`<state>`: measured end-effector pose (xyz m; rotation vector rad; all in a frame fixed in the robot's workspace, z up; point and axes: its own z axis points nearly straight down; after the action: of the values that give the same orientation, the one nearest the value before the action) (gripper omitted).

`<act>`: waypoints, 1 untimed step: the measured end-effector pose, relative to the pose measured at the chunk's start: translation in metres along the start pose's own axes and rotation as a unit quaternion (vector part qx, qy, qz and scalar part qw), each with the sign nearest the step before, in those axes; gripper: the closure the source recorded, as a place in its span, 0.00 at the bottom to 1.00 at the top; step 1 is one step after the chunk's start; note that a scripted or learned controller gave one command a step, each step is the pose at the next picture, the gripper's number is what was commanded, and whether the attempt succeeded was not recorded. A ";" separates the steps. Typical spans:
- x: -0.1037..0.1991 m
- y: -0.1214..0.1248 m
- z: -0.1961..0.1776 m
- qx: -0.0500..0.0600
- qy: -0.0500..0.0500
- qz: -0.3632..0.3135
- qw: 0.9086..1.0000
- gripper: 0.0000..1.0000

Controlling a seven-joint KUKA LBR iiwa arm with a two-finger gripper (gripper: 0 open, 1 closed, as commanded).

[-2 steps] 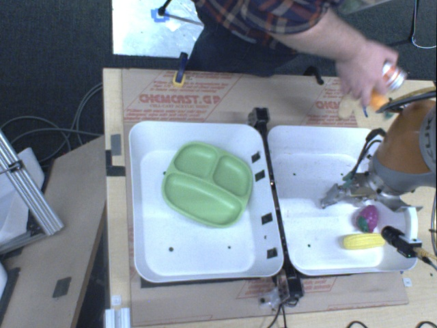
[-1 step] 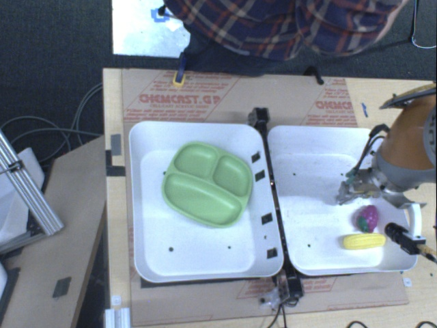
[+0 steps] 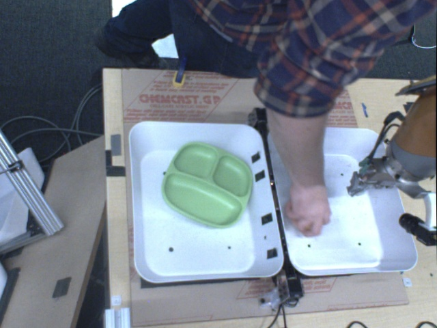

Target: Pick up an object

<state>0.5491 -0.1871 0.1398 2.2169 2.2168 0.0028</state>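
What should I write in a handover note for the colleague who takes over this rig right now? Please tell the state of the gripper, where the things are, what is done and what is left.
Gripper: at the right edge of the right bin, low over its floor, with nothing seen between its fingers.
Person's hand: closed in a fist, reaching down into the right bin from above. What it holds, if anything, cannot be told.
Green divided plate: lies flat in the left bin, untouched.
Done: no object picked up yet.
Left: wait until the hand is out of the bin, then attempt the pick.
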 end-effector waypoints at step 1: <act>0.005 0.009 -0.058 0.000 0.001 -0.002 1.000 1.00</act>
<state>0.5578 -0.1816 0.1981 2.2123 2.2228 0.0044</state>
